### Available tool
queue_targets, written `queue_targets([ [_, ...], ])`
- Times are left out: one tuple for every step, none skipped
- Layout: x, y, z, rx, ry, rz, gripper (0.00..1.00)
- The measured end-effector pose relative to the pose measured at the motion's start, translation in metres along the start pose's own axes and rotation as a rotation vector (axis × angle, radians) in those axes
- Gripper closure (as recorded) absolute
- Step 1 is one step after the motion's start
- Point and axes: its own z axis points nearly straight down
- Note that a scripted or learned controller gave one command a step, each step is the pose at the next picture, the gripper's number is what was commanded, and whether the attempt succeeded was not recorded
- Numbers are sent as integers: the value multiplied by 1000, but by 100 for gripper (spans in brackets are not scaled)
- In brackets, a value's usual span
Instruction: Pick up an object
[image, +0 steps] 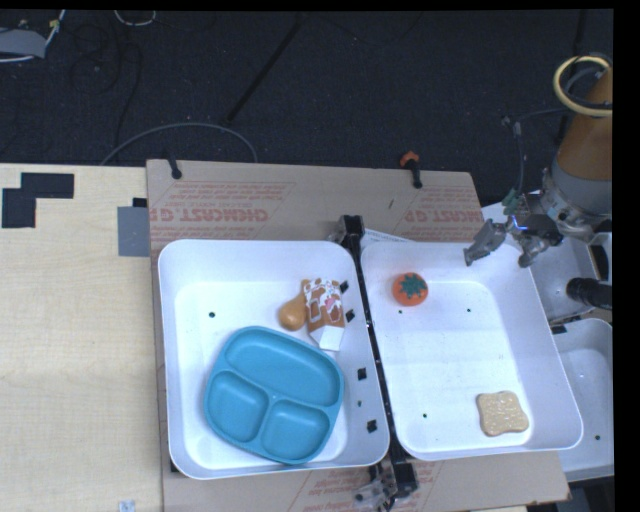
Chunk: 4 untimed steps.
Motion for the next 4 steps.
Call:
queue_targets([
  [-1,-2,65,2,1,0,0],
  [0,-8,109,1,1,1,0],
  [-1,-7,96,-3,0,1,100],
  [-8,0,36,-11,-3,0,100],
])
